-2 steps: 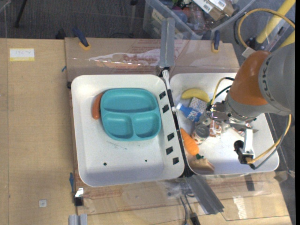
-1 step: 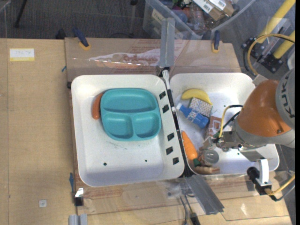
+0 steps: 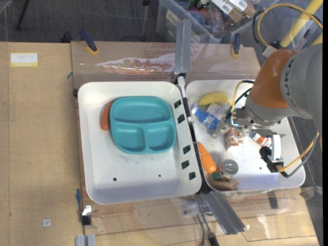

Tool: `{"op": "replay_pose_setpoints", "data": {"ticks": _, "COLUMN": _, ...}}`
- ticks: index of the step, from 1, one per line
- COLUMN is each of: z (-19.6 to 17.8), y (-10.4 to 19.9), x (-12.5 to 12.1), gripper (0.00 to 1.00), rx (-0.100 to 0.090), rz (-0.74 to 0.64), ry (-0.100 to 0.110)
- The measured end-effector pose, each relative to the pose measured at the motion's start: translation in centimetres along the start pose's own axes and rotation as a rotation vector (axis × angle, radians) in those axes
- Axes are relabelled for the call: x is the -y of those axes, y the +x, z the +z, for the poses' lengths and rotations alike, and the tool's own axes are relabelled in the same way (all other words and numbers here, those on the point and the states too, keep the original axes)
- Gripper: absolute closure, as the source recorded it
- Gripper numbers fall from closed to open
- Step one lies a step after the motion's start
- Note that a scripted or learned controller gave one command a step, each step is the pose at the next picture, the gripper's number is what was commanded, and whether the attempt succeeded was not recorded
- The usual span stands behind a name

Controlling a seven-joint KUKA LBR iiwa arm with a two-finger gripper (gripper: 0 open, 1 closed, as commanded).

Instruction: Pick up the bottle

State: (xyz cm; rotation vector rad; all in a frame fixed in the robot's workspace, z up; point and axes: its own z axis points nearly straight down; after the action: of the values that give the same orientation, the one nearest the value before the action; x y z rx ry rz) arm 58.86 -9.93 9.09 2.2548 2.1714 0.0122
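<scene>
**Bottle lies just to the divider side of the gripper, in the right bin**

Your bottle (image 3: 209, 118) lies on its side in the right bin (image 3: 292, 137). It is in the far half, close to the edge that bin shares with the left bin. It looks like a crumpled clear bottle with a blue label. Its long axis seems to slant from the shared edge down toward the bin's middle, though the crushed shape makes that hard to read.

A banana (image 3: 212, 98) sits just beyond it toward the far edge, touching or nearly so. A carrot (image 3: 207, 158) lies apart from it along the same shared edge, toward the near side.

The gripper (image 3: 237, 132) is low over the middle of the right bin, right beside the bottle's inner end. From there, the bottle is toward the shared edge and a little toward the far edge. You cannot tell whether the gripper is open or closed, because the wrist and some small clutter under it hide that. Nothing shows the bottle being held.

In my judgement, the coming move needs a short shift toward the shared edge, with the jaws turned across the bottle's slant. The banana crowds the far side, so you should expect little room there.
</scene>
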Motion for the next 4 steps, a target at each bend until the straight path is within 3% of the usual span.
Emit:
{"op": "replay_pose_setpoints", "data": {"ticks": 1, "z": 0.1, "y": -2.6, "x": -8.2, "gripper": 0.00, "rx": 0.000, "rz": 0.001, "ry": 0.005}}
{"op": "replay_pose_setpoints", "data": {"ticks": 2, "z": 0.1, "y": 0.6, "x": -3.4, "gripper": 0.00, "rx": -0.001, "rz": 0.061, "ry": 0.003}}
{"op": "replay_pose_setpoints", "data": {"ticks": 3, "z": 0.2, "y": -0.9, "x": -7.9, "gripper": 0.00, "rx": 0.000, "rz": 0.447, "ry": 0.009}}
{"op": "replay_pose_setpoints", "data": {"ticks": 4, "z": -3.8, "y": -10.0, "x": -8.4, "gripper": 0.00, "rx": -0.003, "rz": 0.312, "ry": 0.011}}
